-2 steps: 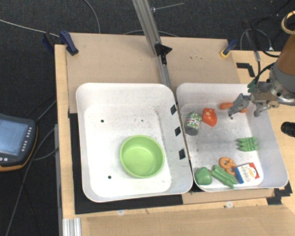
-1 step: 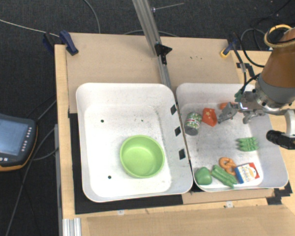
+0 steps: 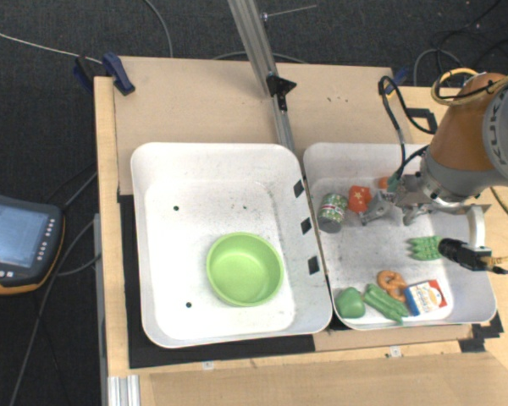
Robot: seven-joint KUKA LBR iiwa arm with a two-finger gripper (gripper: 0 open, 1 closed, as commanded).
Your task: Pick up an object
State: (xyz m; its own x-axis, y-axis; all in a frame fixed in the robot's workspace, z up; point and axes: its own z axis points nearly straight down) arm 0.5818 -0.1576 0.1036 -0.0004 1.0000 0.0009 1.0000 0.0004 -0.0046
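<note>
Dark carpet surrounds the wooden desk (image 3: 195, 100) in front of you, and a teach pendant (image 3: 15, 242) lies on the floor to its left. On the desk you see two white bins side by side. The left bin (image 3: 157, 184) holds a lime-green bowl (image 3: 244, 268) towards its near side.

Look to the right bin (image 3: 322, 161), where the grey arm (image 3: 467, 142) with its orange band reaches in from the right. You will find the pincer (image 3: 390, 213) low over the far half of this bin. Its two grey prongs stand apart, with bare bin floor between them and nothing gripped. Just to its left sits a small red toy (image 3: 359, 198), close to one prong; you cannot tell whether they touch. Further left, a small can (image 3: 331, 211) stands near the bin's left wall.

To the right, nearer than the pincer, lies a green toy with finger-like prongs (image 3: 423, 247). Along the near wall you can make out, from left to right, a rounded green piece (image 3: 350, 303), a long green pod (image 3: 386, 303) with an orange pretzel (image 3: 390, 282) just behind it, and a white packet (image 3: 427, 297) printed in red and blue.
</note>
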